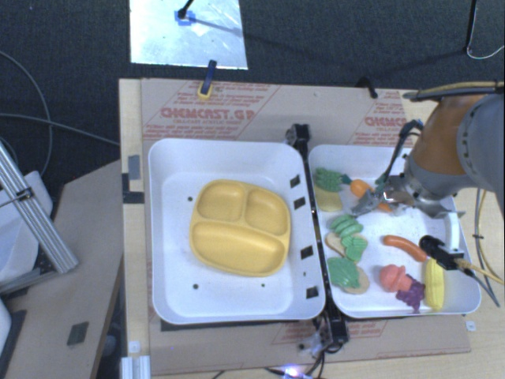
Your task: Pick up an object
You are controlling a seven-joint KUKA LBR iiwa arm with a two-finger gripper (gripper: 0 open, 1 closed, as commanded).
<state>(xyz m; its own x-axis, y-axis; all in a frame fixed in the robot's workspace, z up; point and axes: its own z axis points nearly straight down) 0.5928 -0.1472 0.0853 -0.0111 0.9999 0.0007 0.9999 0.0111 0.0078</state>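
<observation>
Your gripper (369, 204) hangs low in the right bin (465, 298), near its back left corner; whether it is parted or grips anything, you cannot tell. Left to right: the left bin (170, 290) carries a yellow divided tray (239, 227) at its centre. In the right bin an orange carrot (360, 187) sits just beside the gripper, green toys (347, 239) line the left wall, and a banana (434, 283) lies near the front right corner.

Robotics lab, grey arm (465, 144) over two white bins (170, 235) of toy food, cardboard-lined bench (260, 109), aluminium framing (35, 219) at left, loose cables (47, 125), dark carpet.
</observation>
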